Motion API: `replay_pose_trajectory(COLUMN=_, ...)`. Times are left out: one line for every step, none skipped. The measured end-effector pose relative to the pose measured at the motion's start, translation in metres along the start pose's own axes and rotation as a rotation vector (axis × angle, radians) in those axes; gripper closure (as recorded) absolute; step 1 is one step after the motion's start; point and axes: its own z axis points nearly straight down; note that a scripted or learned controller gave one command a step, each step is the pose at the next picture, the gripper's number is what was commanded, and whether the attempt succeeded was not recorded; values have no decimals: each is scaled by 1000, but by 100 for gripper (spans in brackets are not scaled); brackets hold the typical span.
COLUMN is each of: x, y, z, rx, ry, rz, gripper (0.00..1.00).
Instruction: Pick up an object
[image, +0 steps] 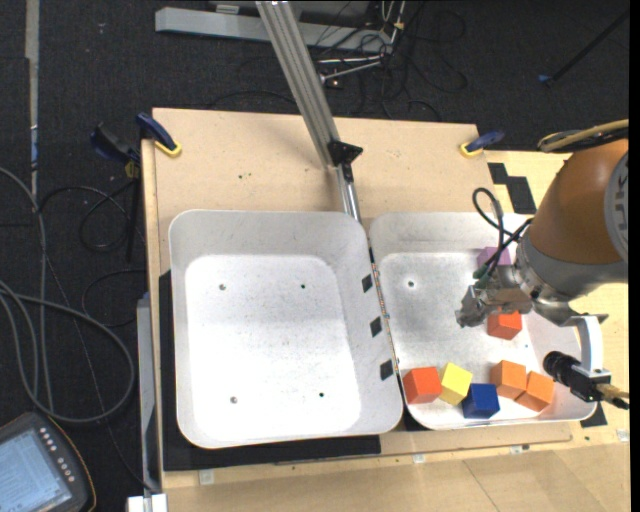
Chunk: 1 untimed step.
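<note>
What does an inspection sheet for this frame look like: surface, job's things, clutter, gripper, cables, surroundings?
Surface: wooden bench bearing left bin and right bin.
Job's things: orange block beside the gripper; red-orange block, yellow block, blue block and two orange blocks along the right bin's near edge; purple piece partly hidden.
Clutter: nothing seen.
Gripper: gripper low in the right bin, finger state unclear.
Cables: black cables on the floor.
Surroundings: clamps, metal pole.

1. One fixed camera looks down from above the bench (420, 150), tilted at a slant.
2. It sits far enough back to take in both white bins (265, 325) side by side, plus floor beyond.
3. The arm (585, 215) enters from the right.
</note>
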Motion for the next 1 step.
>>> replay_pose_trajectory(x=-2, y=9, z=-61, rx=-2, ry=-1, rz=0, gripper=100)
